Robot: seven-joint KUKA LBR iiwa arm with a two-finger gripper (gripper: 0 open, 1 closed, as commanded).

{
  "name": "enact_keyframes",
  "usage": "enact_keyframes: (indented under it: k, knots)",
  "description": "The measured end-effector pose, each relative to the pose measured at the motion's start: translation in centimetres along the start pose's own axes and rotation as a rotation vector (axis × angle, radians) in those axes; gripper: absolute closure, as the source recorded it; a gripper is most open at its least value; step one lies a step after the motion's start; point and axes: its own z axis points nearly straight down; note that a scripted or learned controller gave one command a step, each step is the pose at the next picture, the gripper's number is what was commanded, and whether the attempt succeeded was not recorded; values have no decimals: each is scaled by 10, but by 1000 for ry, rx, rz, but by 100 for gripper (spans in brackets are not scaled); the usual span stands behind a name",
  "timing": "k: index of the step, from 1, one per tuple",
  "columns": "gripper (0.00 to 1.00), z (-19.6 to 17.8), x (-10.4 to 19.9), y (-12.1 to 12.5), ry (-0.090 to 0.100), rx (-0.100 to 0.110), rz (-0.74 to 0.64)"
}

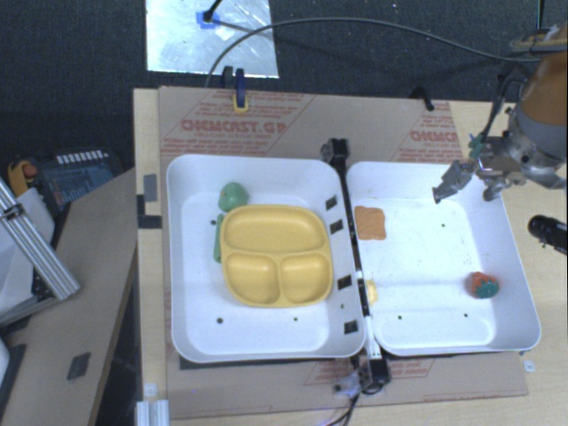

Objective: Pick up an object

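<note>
My gripper [468,185] hangs over the far right part of the right bin [444,327], with its two fingers spread apart and nothing between them. An orange square piece [370,222] lies flat at the left side of that bin. A small red and green object [483,284] rests near the bin's right wall, below the gripper. A small yellow piece [369,291] sits by the divider between the bins. The left bin [191,327] holds a yellow divided tray [273,254] with a green object [231,198] partly tucked behind it.
Black clips [337,153] run along the seam between the bins. A cable [373,27] arcs over the bench's back. A metal plate [209,20] lies at the far left, and an aluminium rail [35,247] stands left of the bench.
</note>
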Motion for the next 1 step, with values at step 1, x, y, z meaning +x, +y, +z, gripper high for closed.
enact_keyframes:
  k: [1]
  knots:
    - [0,-6,0,2,-2,-11,-2]
